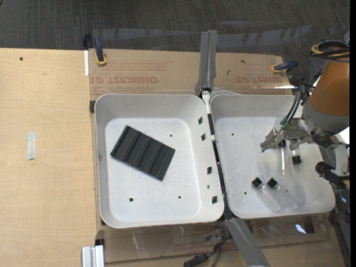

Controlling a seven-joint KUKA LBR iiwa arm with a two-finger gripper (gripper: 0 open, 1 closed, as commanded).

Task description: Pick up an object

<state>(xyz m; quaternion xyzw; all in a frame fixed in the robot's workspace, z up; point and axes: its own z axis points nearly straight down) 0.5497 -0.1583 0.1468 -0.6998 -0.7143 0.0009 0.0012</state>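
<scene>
A dark grey ribbed slab (143, 152) lies at a slant in the left bin (105, 149). In the right bin (239, 204) lie clear plastic tubes with black caps: two side by side (266, 185) near the front, and another (283, 161) just below the gripper. A small black cap (296, 160) sits beside that one. My gripper (280, 141) hangs over the right half of the right bin, above the upright-looking clear tube. Whether it touches that tube I cannot tell.
A raised divider (211, 149) with small black clips separates the two bins. Cardboard (144, 74) lies behind the bins, held by clamps (99, 56). A wooden bench top (44, 149) extends to the left. The arm's orange band (334, 88) stands at the right edge.
</scene>
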